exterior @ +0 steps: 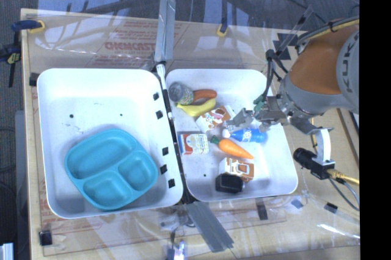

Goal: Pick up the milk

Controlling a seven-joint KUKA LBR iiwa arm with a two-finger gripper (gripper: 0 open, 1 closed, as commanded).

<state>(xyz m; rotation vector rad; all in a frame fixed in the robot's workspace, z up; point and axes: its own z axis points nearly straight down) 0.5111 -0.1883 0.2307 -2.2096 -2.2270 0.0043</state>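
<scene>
Camera view puts your gripper [244,120] low in the right bin [278,182], over the blue bottle [249,135]; its grip I cannot tell. The milk [195,143] lies further left, beside the carrot [235,148], likely untouched.

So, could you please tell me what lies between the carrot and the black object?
In the camera view, a small orange-and-white carton lies between the carrot and the black object, close to both.
</scene>
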